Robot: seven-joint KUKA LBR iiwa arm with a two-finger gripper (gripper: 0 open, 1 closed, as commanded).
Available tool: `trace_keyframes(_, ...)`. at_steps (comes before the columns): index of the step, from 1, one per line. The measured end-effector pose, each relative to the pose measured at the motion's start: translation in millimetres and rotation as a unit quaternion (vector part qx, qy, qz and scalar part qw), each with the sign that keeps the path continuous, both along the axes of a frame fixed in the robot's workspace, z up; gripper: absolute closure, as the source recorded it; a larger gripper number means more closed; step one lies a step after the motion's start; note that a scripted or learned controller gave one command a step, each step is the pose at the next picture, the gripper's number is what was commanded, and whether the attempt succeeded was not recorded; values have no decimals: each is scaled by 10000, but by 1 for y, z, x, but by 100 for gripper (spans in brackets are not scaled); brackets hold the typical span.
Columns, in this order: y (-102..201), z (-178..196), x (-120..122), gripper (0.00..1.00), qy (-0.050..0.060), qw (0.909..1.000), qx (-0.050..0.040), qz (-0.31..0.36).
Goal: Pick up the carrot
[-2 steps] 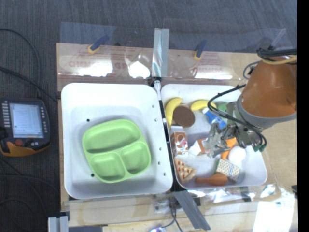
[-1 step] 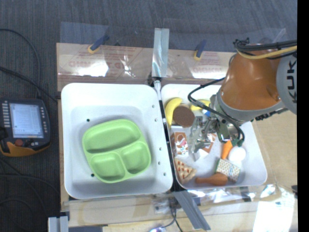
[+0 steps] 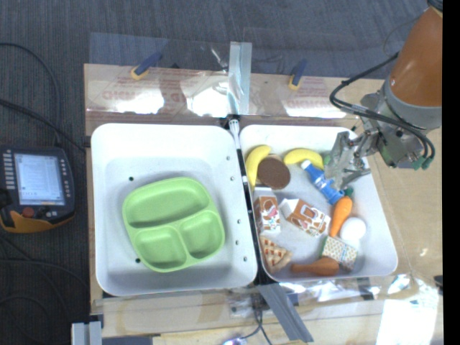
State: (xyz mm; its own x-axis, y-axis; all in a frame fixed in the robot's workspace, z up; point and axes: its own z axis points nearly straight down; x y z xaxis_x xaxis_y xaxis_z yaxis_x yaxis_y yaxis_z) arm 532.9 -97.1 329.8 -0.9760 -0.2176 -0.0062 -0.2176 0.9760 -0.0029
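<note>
The orange carrot [image 3: 340,215] with its green top lies in the right bin [image 3: 381,254], near the right wall and pointing down-left. It lies between a blue bottle [image 3: 321,180] and a white egg [image 3: 352,230]. My gripper [image 3: 345,171] hangs just above and behind the carrot's green end, over the bottle's right side. Its fingers look open, with nothing between them.
The right bin also holds two bananas [image 3: 254,162], a brown disc [image 3: 273,172], two small cartons [image 3: 307,218], a pizza slice [image 3: 273,252], a sausage [image 3: 315,267] and a patterned cube [image 3: 338,250]. A green divided plate [image 3: 172,223] sits in the left bin [image 3: 108,192].
</note>
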Motion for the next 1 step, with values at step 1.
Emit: trace_keyframes(1, -55, -92, -27, 100, 63, 9990, 14, 437)
